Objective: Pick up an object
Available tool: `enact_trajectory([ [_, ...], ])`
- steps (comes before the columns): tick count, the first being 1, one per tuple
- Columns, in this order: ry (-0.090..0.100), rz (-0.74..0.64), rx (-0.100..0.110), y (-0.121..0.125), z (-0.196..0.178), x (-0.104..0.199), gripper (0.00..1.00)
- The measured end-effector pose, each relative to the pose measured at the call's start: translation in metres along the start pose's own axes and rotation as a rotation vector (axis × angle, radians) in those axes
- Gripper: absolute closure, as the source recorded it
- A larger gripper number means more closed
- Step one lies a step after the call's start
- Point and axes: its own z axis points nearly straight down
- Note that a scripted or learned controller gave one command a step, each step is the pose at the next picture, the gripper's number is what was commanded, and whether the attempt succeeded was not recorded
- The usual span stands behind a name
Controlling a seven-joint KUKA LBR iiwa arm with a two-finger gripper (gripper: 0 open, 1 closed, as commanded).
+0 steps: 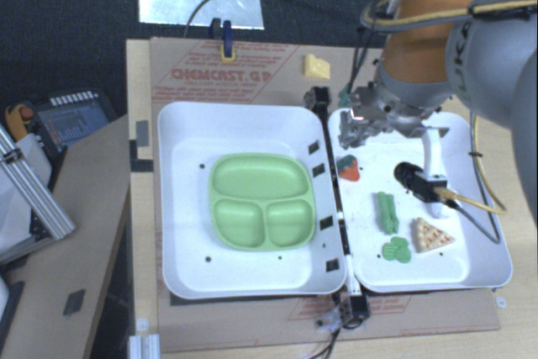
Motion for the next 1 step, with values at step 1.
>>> enact_trajectory([
  [1, 0.0, 0.0, 0.001, -0.0068, 0.0154, 0.052, 1.0],
])
